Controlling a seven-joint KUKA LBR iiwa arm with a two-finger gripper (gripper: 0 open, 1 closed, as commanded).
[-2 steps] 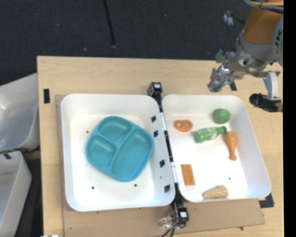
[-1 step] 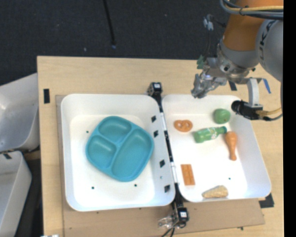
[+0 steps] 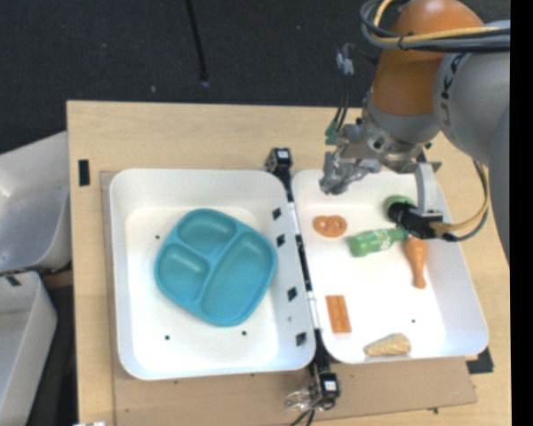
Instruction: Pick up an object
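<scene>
Grey gripper (image 3: 336, 183): low over the far left corner of the right bin (image 3: 453, 318); honestly can't tell whether it's spread or clamped.
Arm (image 3: 426, 69): comes in from the right, orange band up top, wrist tipped down toward the bin.
Closest pick: orange pretzel-shaped piece (image 3: 330, 226), just beside the gripper on the near side, not touching.
Also in the right bin: green packet (image 3: 375, 241), orange carrot-like toy (image 3: 417, 260) next to it, orange-brown block (image 3: 338, 313), beige chunk (image 3: 387, 346) by the near wall.
Left bin (image 3: 124, 238): blue divided plate (image 3: 216, 266), well apart from the gripper.
Table (image 3: 178, 131): pale wood under both bins.
</scene>
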